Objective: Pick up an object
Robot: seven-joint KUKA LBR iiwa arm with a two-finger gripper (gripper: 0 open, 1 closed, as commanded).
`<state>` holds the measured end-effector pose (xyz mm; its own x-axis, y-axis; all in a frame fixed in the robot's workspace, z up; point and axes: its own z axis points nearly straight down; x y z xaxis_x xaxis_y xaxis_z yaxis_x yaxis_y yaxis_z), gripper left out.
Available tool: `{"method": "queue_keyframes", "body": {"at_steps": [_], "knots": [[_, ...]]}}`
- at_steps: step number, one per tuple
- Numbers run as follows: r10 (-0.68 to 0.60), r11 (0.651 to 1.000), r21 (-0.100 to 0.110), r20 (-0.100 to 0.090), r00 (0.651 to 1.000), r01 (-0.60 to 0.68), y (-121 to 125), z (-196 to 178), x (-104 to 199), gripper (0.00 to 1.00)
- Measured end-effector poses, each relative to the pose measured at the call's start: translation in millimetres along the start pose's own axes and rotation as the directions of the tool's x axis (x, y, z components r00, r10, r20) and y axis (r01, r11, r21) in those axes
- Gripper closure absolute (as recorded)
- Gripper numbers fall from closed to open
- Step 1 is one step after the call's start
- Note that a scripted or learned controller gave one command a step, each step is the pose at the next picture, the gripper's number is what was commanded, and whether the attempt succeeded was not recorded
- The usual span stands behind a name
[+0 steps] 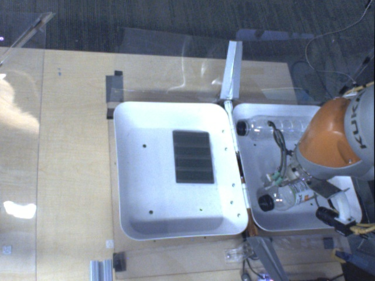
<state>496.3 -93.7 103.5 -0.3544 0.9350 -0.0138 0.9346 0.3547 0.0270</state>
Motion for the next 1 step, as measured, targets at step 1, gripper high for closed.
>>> {"method": "queue_keyframes", "body": {"at_steps": [1], "knots": [[0.0, 1.0, 0.0, 0.0, 1.0, 0.0, -0.2, 0.1, 0.0, 0.0]]}}
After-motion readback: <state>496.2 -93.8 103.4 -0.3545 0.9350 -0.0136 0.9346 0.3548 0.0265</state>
